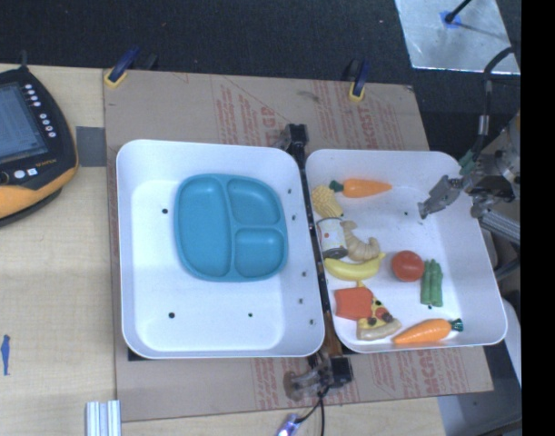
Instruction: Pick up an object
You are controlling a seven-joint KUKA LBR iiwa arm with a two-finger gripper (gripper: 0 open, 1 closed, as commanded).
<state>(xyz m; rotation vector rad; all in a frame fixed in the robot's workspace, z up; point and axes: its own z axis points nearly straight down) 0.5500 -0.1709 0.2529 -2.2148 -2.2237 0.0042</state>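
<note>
The hand (438, 202) hovers over the right bin (495, 307), seemingly empty, opening unclear; next it must descend onto the tomato (406, 265).

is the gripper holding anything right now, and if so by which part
Nothing is held. The gripper hangs over bare floor near the right bin's upper right corner, with nothing between its fingers; the nearest toy, the tomato, lies apart from it.

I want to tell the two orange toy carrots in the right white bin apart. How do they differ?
The upper orange toy carrot lies near the bin's far wall, leaves pointing left toward the corn; the lower orange toy carrot lies at the near wall, leaves pointing right. The lower one looks bigger and lies tilted; the upper lies level. Both are orange with green tops.
</note>
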